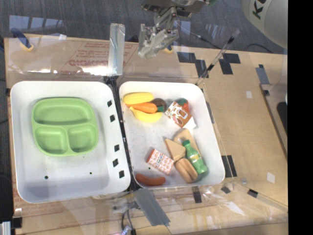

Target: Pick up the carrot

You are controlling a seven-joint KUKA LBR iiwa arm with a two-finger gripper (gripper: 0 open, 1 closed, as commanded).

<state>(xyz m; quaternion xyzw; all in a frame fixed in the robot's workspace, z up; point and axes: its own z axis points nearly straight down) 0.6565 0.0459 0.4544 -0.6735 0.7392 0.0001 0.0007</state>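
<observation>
Carrot (146, 107): lies in the right bin (211, 131), in its far-left part, roughly level across the view, its dark green top pointing right.
Crowding the carrot: a yellow banana piece (138, 98) touches it on the far side and a second yellow piece (146, 116) on the near side, so it sits wedged between them; a dark brown round item (159, 103) is at its leafy end, and a small carton (177, 113) stands just beside that.
Rest of right bin: a red-and-white box (160, 161), a tan wedge (174, 149), a green bottle (195, 156) lying across a bun-shaped piece (185, 170), and a red sausage (150, 179) near the front wall.
Left bin (19, 131): holds a green divided tray (64, 125), well apart from the carrot.
Gripper (155, 42): hangs above the bench beyond the far rim of the right bin, over a clear plastic sheet; nothing is seen between its fingers, which appear slightly spread.
Open room: bare white floor in the right bin's middle and along its far wall; the bins' shared wall is close to the carrot's left tip.
Hard to make out: the fingertips are pale and blurred against the sheet; the arm's upper part is cut off by the top edge.
</observation>
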